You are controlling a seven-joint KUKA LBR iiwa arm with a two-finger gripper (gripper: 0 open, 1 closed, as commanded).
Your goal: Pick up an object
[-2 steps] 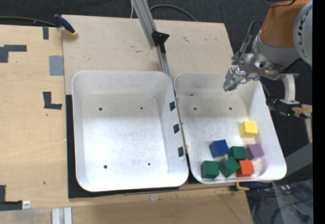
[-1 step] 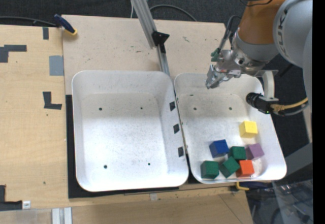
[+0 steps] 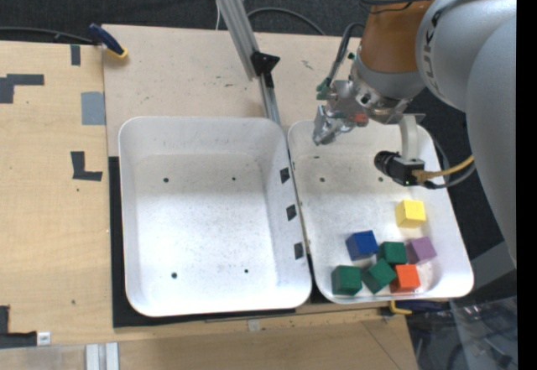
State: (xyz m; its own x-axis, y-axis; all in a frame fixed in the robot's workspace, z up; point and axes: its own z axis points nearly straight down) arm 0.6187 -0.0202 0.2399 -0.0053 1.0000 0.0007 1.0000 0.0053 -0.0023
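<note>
Landmark: the right bin [image 3: 445, 192], the white tray nearest the arm; every place below is given relative to it.
Gripper [image 3: 325, 132]: hangs over the far left corner of the right bin, just inside its rim, pointing down and to the left.
Gripper opening: cannot tell; the tip is small and blurred against the white floor.
Gripper hold: nothing is visible at its tip, and it is well apart from all the blocks.
Arm [image 3: 470, 33]: grey with an orange band, crossing above the far right side of the right bin.
Blocks, count: seven, all in the near part of the right bin.
Green blocks: three; green block [image 3: 346, 279] at the near left, second green block [image 3: 379, 274] just beside it, third green block [image 3: 392, 252] behind that one.
Blue block [image 3: 362, 243]: one, left of the third green block.
Orange block [image 3: 407, 277]: one, near the front rim.
Purple block [image 3: 421, 249]: one, behind the orange block.
Yellow block [image 3: 411, 211]: one, farthest from the front rim, apart from the cluster.
Left bin [image 3: 143, 158]: one, touching the right bin's left side.
</note>
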